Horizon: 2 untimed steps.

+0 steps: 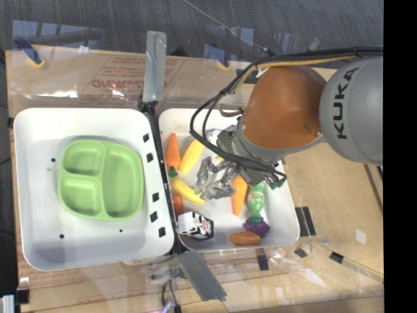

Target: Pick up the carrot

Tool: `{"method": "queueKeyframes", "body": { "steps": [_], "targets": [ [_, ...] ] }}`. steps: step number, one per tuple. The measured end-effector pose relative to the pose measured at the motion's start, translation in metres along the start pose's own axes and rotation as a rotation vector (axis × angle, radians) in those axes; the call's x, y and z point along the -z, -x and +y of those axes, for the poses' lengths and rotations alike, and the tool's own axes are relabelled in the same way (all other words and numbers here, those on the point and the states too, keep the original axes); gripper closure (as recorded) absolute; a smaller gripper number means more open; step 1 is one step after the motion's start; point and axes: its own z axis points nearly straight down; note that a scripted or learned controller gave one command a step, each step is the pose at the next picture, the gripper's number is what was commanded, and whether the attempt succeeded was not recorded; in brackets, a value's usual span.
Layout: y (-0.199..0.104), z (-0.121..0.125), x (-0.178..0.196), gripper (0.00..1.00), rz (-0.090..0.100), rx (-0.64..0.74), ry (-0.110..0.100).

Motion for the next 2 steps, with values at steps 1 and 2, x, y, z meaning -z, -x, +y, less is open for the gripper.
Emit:
{"method": "queueKeyframes", "body": {
  "steps": [1,2],
  "targets": [
    [-0.032,-0.075,0.001,1.00,-0.002,0.136,-0.004],
    [-0.042,-0.020,-0.086,1.00,-0.014,0.321,-0.017]
  ]
}}
